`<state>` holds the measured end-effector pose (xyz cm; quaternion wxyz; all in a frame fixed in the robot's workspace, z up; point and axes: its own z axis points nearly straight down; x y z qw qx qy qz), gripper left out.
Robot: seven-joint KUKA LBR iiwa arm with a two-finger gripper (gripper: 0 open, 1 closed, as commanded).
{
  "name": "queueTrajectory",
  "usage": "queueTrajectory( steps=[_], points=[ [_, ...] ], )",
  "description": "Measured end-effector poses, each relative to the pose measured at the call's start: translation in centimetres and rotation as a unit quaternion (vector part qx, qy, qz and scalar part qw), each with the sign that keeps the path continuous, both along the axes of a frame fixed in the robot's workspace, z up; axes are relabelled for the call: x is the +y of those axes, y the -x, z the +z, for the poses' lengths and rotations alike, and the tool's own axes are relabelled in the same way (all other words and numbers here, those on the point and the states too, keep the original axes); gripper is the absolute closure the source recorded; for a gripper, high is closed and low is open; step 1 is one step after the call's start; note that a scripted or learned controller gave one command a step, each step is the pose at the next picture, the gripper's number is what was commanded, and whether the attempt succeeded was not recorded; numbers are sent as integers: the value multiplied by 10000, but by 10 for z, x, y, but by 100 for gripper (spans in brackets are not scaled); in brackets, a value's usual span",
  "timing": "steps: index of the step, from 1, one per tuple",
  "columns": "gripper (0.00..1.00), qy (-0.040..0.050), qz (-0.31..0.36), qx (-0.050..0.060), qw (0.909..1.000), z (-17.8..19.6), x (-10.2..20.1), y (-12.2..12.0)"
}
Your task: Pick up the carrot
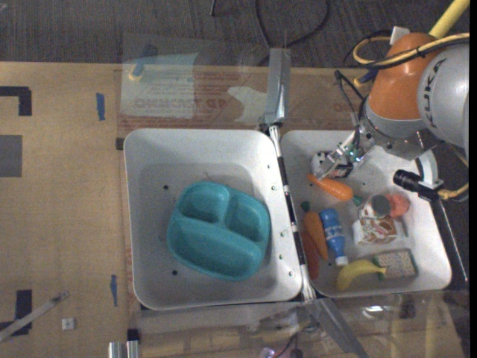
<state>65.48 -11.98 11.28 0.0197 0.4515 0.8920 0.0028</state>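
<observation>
The carrot (333, 189), orange with a small green tip at its right end, lies slanted in the upper left part of the right bin (436, 233). My gripper (329, 167) reaches down from the grey arm with the orange band and hangs right over the carrot's left end, very close to it or touching it. From this angle the carrot looks to be resting on the bin floor.
The right bin also holds a long orange-red item (314, 239), a blue bottle (333, 234), a banana (358, 272), a white carton (375, 227), a tan block (396, 262) and a red piece (401, 203). A teal divided plate (218, 230) lies in the left bin.
</observation>
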Motion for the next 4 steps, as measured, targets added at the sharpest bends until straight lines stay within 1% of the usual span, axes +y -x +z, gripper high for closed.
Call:
queueTrajectory(
  steps=[1, 2, 3, 4],
  points=[
    [0, -3, -174, -116, 9998, -2, 3, 20],
    [0, -102, -2114, 154, 9772, 72, 71, 74],
    [0, -111, -2121, 136, 9771, -24, 12, 129],
    [100, -121, -2145, 119, 9766, -14, 11, 128]
  ],
)
